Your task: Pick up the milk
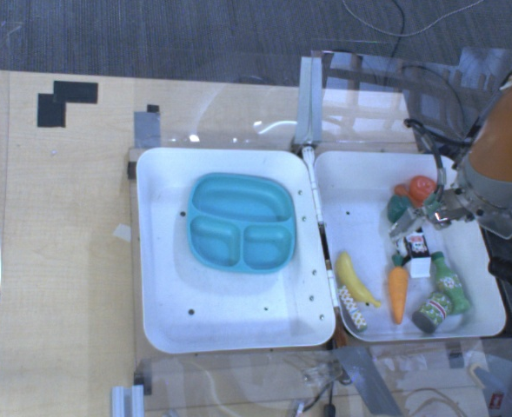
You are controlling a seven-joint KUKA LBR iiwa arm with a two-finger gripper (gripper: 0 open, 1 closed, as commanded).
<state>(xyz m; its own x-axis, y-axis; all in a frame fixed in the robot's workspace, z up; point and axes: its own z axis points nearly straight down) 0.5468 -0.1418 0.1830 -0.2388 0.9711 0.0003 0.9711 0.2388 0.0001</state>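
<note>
From the overhead camera, 2 white bins sit side by side. The left bin (156, 259) holds a blue divided plate (241, 221). In the right bin (360, 189), the gripper (422, 218) hangs low; how far it is open I cannot tell. The milk (418, 255) lies just near of it, beside a carrot (397, 294), a green bottle (442, 290) and a banana (355, 279).

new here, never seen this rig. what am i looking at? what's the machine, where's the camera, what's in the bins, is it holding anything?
One fixed camera looks down at a slant on a bench with two white bins. The arm, grey and orange, reaches in from the right; its gripper hangs low over the right bin. I can't tell whether it holds anything. That bin has a banana, a carrot, a green bottle, a small white carton, probably the milk, and red and green items near the gripper. The left bin holds a blue divided plate.
</note>
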